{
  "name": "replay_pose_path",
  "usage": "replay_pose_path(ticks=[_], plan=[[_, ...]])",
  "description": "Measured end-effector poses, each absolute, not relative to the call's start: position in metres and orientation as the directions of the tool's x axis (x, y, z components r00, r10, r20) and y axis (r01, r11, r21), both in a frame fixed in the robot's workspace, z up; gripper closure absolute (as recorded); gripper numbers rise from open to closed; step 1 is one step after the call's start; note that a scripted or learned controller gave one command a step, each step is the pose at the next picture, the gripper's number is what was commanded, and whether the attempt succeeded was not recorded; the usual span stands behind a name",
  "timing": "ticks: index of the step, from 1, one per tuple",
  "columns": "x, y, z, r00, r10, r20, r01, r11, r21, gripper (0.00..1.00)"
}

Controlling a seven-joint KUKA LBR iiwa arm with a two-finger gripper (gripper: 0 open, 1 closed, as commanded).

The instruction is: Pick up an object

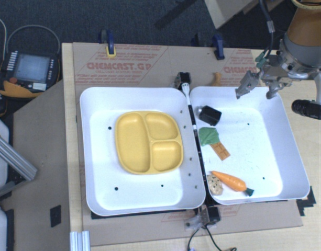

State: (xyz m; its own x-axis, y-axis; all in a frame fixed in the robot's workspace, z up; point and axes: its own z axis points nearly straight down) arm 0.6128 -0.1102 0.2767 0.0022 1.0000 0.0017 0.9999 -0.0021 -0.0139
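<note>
My gripper (259, 89) hangs above the far edge of the right bin (275, 140), fingers spread open with nothing between them. Below and left of it in that bin lie a black block (209, 114), a green leaf-shaped piece (208, 136), and a small brown rectangular piece (220, 150). Near the bin's front edge rests an orange toy carrot (229, 181) beside a speckled cookie-like piece (214, 184). All of these sit well apart from the gripper.
The left bin (97, 156) holds a yellow divided plate (148, 141). Blue clamps (110, 44) pin the cardboard at the back. A control pendant (29, 69) lies off the bench at far left.
</note>
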Motion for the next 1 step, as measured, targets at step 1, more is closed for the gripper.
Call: replay_pose_path(ticks=[1], plan=[[0.6147,-0.1100,0.2840,0.000,1.000,0.000,1.000,0.000,-0.001,0.00]])
